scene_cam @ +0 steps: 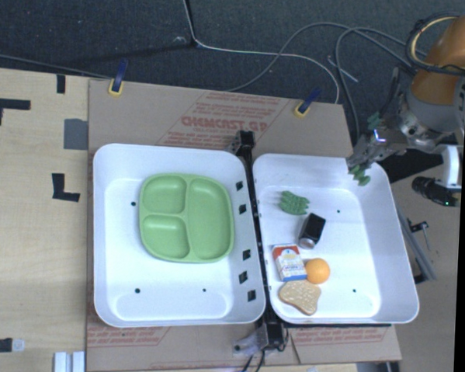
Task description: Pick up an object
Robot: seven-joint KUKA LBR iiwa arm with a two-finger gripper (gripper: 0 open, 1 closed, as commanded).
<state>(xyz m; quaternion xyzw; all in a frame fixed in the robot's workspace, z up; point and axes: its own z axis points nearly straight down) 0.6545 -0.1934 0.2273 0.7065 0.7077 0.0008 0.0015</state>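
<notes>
Five small things are sitting in the right bin (386, 228): green toy (294, 202), black cylinder (312, 230), little carton (290, 263), orange ball (317, 270), cookie-shaped piece (300, 297). The gripper (361, 168) is hanging over the bin's far corner, pinching something green (362, 178).

Two shallow white plastic bins sit side by side. The left white bin (113, 237) holds one light-green divided plastic plate (187, 218). To that plate's right, the right white bin (384, 251) holds five small items: one green leafy toy (294, 202), one black cylinder (312, 230), one red-and-white carton (290, 263), one orange ball (317, 270) and one tan bread-shaped piece (300, 297).
</notes>
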